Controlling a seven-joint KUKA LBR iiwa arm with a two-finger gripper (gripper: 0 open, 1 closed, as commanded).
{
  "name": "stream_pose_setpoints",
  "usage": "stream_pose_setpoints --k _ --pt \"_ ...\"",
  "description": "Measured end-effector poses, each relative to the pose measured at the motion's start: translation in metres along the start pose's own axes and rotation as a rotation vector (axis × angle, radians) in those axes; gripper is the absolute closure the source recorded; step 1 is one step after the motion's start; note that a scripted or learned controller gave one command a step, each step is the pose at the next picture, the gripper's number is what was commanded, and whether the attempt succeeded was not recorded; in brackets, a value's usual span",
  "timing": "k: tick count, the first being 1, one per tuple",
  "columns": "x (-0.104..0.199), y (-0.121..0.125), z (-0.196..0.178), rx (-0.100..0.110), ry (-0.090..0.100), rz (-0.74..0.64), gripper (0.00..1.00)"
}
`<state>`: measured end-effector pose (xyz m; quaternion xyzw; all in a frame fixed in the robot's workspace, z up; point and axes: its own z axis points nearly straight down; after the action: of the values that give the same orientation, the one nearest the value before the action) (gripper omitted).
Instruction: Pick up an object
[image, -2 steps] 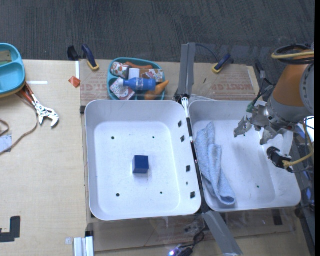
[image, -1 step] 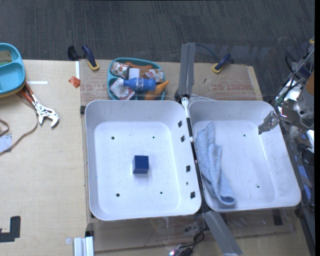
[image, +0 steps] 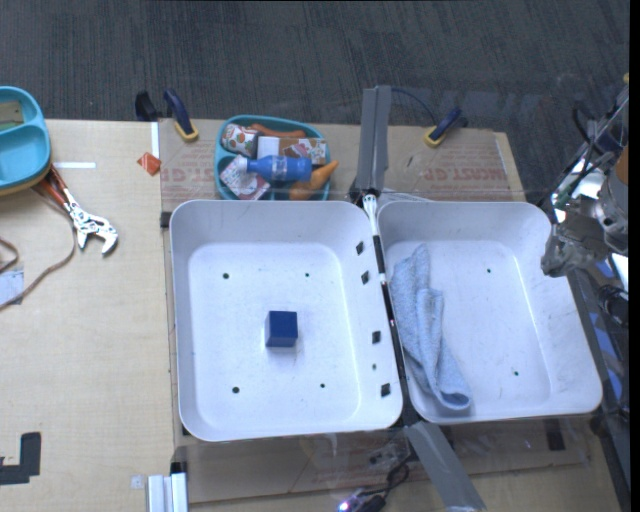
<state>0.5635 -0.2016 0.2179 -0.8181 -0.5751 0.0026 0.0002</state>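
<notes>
The gripper (image: 562, 252) hung at the three o'clock edge of the scene, over the right rim of the right bin (image: 520, 395); whether it was parted or closed could not be told at that angle, and nothing showed in its grasp. Just inside that bin, toward nine o'clock from the gripper, a pale blue cloth (image: 428, 325) lay rumpled along the bin's left wall, running from about twelve o'clock down to six o'clock. Further toward nine o'clock, in the left bin (image: 200, 400), a small blue block (image: 282, 328) sat alone near the centre of the floor, well apart from the gripper. Beyond the bins at about eleven o'clock stood a teal bowl (image: 228, 140) full of mixed items, and at ten o'clock a wrench (image: 88, 228) lay on the bench (image: 80, 350).
</notes>
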Motion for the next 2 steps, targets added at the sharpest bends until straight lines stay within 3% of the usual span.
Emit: stream_pose_setpoints --k 1,2 --pt "0.083 0.013 0.091 0.002 0.002 0.206 1.0" --pt "0.031 0.01 0.016 -0.004 0.001 -0.234 1.0"
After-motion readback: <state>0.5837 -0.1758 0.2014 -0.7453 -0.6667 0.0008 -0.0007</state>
